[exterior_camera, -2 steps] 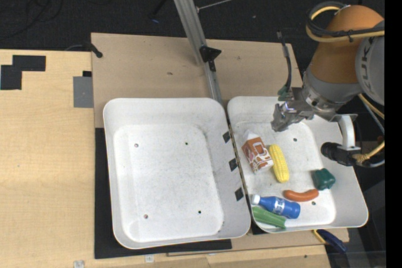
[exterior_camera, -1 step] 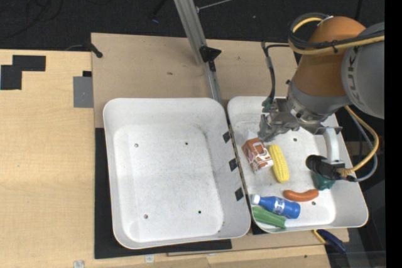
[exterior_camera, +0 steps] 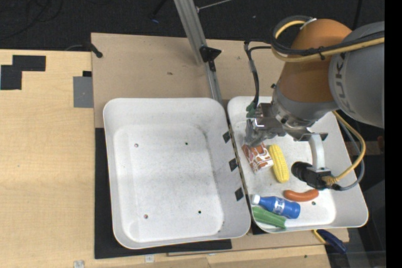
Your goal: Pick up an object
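Evidently the pick is still waiting to be made. The arm (exterior_camera: 311,72) is reaching in from the right and is hanging its jaws low over the far left part of the right bin (exterior_camera: 352,213), close to the edge that is lying beside the left bin (exterior_camera: 119,135) on the counter (exterior_camera: 157,66). I cannot tell whether the jaws are released or clenched, because the metal parts there are blurring together against the white floor. Nothing is showing between them that I could call held. Every candidate is lying on the floor of the right bin. A red-and-white packet (exterior_camera: 257,158) is sitting just on the near side of the jaws, with a yellow corn cob (exterior_camera: 279,163) just beside it. Nearer the front, an orange sausage-shaped piece (exterior_camera: 301,194), a blue bottle (exterior_camera: 281,206) and a green piece (exterior_camera: 269,218) are resting close together. Judging by position, the packet is looking like the likeliest target. In my reading, the approach is largely done, while the closing on an object and the lift clear of the bin are both still remaining.
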`<state>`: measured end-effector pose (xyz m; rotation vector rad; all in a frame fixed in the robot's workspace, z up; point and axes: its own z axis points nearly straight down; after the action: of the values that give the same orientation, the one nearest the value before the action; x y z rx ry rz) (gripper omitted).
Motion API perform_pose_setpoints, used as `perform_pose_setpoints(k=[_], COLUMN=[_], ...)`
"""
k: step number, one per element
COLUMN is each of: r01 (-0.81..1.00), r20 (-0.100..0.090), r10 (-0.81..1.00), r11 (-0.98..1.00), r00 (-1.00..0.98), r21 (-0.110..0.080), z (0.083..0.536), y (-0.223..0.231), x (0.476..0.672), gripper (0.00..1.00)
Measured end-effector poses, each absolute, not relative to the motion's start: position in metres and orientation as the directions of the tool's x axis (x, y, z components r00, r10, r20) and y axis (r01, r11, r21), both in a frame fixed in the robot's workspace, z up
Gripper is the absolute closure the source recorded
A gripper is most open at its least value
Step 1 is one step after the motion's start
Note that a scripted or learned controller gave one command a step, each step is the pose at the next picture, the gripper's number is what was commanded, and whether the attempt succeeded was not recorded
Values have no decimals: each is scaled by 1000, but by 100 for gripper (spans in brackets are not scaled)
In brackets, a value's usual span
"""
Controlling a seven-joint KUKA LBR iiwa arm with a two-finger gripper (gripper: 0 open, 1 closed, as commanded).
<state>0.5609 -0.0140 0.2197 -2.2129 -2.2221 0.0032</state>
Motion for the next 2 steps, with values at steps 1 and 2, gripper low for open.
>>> perform_pose_setpoints(k=[1,2], r01=[1000,1000], r20=[2,2], r10=[1000,1000], r11=[3,4], r00=[-3,-4], r21=[-6,-7], z=[225,237], y=[25,72], x=[544,525], gripper=[100,100])
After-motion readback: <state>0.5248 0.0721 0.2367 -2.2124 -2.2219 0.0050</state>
